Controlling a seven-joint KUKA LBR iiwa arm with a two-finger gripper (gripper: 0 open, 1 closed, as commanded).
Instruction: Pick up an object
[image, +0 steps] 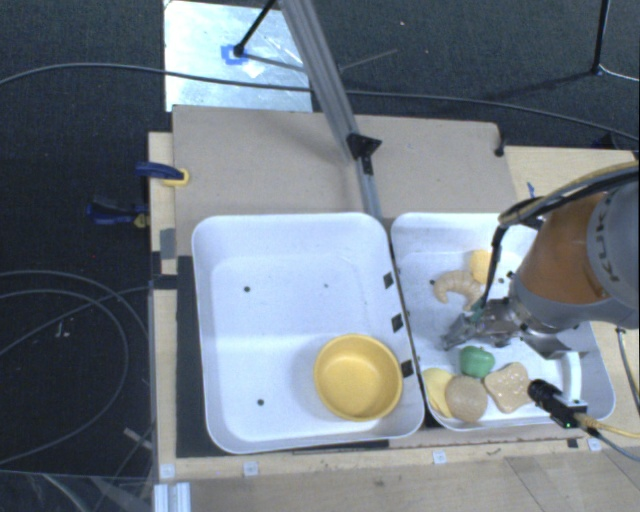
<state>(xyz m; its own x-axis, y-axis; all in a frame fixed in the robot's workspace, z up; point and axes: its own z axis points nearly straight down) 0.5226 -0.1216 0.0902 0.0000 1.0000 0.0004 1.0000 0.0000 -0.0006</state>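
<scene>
Green object (477, 360) lies just below the hand (466, 334), not lifted; whether the hand is spread cannot be told. Grasp and lift remain, in my judgement.

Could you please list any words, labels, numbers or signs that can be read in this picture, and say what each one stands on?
None: no text can be read anywhere in this view.
The yellow bowl, the green object and the other items in the right bin bear no visible print.
The blue tape on the floor at the top carries no writing that can be made out.
The arm shows no legible marking.
</scene>
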